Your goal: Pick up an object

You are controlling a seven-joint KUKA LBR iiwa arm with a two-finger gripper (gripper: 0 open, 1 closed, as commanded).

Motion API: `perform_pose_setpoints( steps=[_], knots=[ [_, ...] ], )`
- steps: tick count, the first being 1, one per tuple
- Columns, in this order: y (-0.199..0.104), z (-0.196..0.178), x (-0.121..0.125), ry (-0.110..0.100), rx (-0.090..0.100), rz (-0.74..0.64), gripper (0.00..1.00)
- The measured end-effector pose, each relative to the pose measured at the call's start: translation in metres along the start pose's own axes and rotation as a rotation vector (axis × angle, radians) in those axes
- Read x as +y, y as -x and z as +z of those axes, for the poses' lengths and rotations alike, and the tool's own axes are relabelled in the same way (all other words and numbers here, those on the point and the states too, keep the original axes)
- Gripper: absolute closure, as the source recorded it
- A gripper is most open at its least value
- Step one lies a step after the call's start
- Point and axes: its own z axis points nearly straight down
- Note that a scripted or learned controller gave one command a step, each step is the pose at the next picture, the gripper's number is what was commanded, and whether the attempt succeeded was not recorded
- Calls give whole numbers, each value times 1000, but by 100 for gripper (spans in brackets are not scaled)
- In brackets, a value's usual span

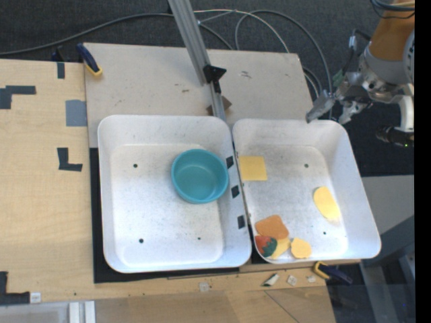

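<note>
From the overhead camera view, the pincer (328,111) hovers at the far right corner of the right bin (350,173), above its rim; whether it is released or clenched I cannot tell. Nothing is between its tips. Inside that bin, well apart from the pincer, lie a yellow square piece (253,168) by the left wall, a yellow oval piece (326,202) toward the right wall, and, in the near left corner, an orange piece (272,227) touching a small multicoloured toy (267,246) and a small yellow round piece (300,248). The left bin (128,200) holds a teal bowl (199,175), upright. A slanted metal pole (192,32) rises behind the bins on the desk (34,153).
</note>
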Motion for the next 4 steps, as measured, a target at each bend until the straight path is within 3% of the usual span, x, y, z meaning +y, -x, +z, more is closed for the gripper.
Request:
perform_pose_setpoints(
  steps=[1, 3, 4],
  knots=[
    [0, 0, 0, 0, 0, 0, 0],
    [1, 128, -3, -6, 1, 1, 0],
    [0, 145, -3, -1, -1, 0, 0]
  ],
)
